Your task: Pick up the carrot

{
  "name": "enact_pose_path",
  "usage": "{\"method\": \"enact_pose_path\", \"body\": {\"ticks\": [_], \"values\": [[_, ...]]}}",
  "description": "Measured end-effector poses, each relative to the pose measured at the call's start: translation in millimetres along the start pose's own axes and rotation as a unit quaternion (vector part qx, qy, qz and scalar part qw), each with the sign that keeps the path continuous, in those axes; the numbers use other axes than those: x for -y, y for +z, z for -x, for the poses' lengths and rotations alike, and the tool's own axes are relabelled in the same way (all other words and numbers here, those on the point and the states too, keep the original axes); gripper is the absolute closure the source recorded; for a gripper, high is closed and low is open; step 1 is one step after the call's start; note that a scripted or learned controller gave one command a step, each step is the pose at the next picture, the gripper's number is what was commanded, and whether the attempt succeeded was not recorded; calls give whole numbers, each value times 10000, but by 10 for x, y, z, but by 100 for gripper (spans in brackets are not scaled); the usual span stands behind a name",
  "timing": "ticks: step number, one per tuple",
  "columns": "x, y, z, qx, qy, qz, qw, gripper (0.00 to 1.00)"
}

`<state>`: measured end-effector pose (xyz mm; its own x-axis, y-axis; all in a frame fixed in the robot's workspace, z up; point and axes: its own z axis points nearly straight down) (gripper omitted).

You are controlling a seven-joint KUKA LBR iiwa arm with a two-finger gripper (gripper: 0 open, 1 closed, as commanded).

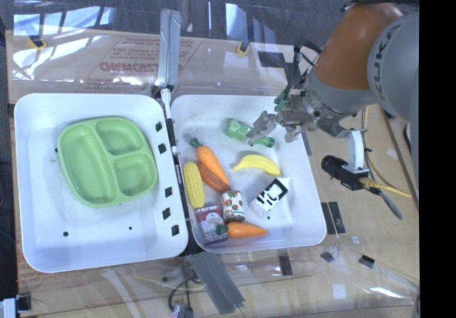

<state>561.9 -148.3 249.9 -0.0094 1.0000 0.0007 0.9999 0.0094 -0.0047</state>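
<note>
Three carrots lie in the right bin (303, 188). One carrot (211, 160) with a green top lies at a slant near the bin's left wall, and a second carrot (211, 180) is partly tucked under it. A third carrot (246, 230) lies flat near the front wall. My gripper (276, 129) hangs over the back part of the right bin, above and to the right of the carrots. Its fingers are spread open and hold nothing. A green bottle (246, 131) lies just beside the left finger (259, 126).
A corn cob (192, 184), a banana (257, 163), two small cans (233, 205) (208, 224) and a black-and-white box (271, 194) crowd around the carrots. The left bin (35, 238) holds a green divided plate (107, 160). A metal divider (168, 53) stands between the bins.
</note>
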Motion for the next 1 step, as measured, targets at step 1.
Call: {"method": "enact_pose_path", "body": {"ticks": [1], "values": [[-62,890,-465,0,1089,-6,9940,0]]}}
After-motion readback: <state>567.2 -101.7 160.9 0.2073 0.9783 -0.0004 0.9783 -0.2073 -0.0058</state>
